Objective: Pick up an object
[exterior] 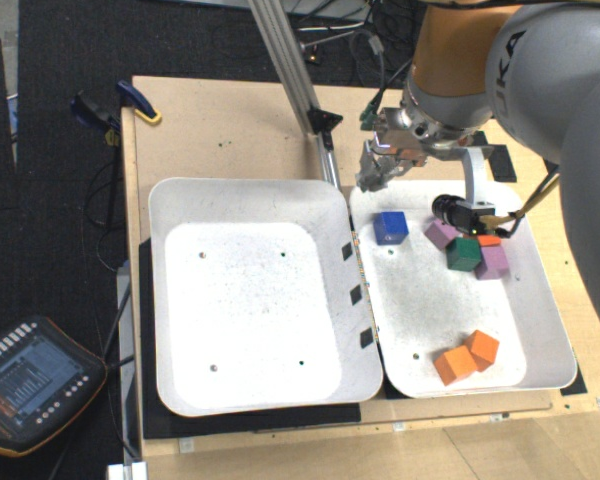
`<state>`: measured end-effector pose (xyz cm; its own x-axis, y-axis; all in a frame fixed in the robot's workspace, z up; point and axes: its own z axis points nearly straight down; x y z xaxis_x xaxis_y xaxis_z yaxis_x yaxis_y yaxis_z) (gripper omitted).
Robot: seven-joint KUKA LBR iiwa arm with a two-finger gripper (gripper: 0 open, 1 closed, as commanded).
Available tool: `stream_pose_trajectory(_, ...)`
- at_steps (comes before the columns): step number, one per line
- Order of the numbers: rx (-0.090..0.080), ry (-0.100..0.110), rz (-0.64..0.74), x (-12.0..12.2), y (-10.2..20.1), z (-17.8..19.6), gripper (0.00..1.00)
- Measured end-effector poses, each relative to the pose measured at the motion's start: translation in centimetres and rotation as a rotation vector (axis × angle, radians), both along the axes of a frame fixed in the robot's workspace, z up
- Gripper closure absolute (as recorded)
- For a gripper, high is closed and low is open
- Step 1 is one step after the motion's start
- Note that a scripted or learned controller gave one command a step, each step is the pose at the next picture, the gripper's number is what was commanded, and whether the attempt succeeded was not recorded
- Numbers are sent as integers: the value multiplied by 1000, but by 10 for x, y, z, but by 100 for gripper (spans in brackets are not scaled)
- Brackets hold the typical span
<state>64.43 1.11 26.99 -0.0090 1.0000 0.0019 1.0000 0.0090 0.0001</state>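
Grey pincer (378, 173) above the right bin's (540, 318) far rim, beyond the blue block (390, 228), finger spread unclear.

dark floor (60, 28) around wooden bench (230, 118)

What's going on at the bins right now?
The arm reaches in from the right, and its gripper is above the far edge of the right bin, just beyond a blue block. Nothing shows between its fingers. Purple blocks and a green block are clustered further right, with two orange blocks near the front.
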Motion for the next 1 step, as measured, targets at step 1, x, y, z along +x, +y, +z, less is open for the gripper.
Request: stream_pose_trajectory(1, 0, 2, 0, -12, 60, -14, 100)
